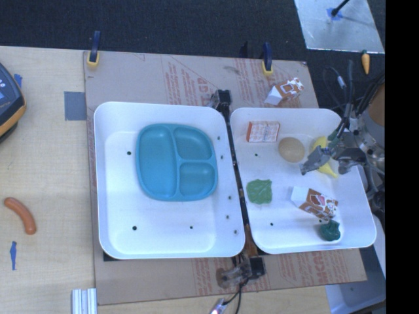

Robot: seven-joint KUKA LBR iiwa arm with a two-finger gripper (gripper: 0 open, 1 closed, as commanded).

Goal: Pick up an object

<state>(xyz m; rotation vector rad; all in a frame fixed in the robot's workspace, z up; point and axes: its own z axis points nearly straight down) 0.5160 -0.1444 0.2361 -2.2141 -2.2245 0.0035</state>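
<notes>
Hovering over the right bin's (262,241) far right side, the gripper (325,157) has its two dark fingers (314,160) spread apart with nothing visibly caught between them. Just beneath and behind the fingers lies a yellow object (325,167), partly covered by them. A round beige ball (291,150) sits just to their left, and an orange-and-white packet (262,132) lies beyond it. Nearer the bin's front lie a green lump (259,191), a brown-and-white carton (315,203) and a dark green piece (329,231). The left bin (118,201) holds a blue divided plate (177,161). On the bench, well apart, rests a sausage (20,214).
</notes>
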